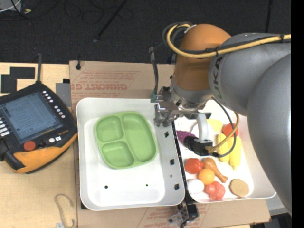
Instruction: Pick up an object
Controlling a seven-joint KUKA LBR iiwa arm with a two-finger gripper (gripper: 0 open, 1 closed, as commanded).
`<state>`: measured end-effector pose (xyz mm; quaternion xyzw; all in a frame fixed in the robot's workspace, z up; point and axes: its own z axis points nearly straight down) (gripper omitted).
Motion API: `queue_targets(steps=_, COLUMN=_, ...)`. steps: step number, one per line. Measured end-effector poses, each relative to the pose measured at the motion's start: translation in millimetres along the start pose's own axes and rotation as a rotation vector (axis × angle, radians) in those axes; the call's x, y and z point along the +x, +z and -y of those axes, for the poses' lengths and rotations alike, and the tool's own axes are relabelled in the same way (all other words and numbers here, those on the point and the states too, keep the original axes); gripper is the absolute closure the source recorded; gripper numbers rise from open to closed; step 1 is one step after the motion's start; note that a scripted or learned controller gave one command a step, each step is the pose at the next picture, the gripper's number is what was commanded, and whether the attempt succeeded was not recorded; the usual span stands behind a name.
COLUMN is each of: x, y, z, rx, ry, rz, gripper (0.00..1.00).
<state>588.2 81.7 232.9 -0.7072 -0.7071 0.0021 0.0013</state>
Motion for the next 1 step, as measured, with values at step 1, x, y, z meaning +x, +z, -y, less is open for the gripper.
queue_targets(steps=1, x=4.2, y=-2.6, z=-13.1, rx=-0.002, ry=-0.006, rz=-0.001, gripper=1.0)
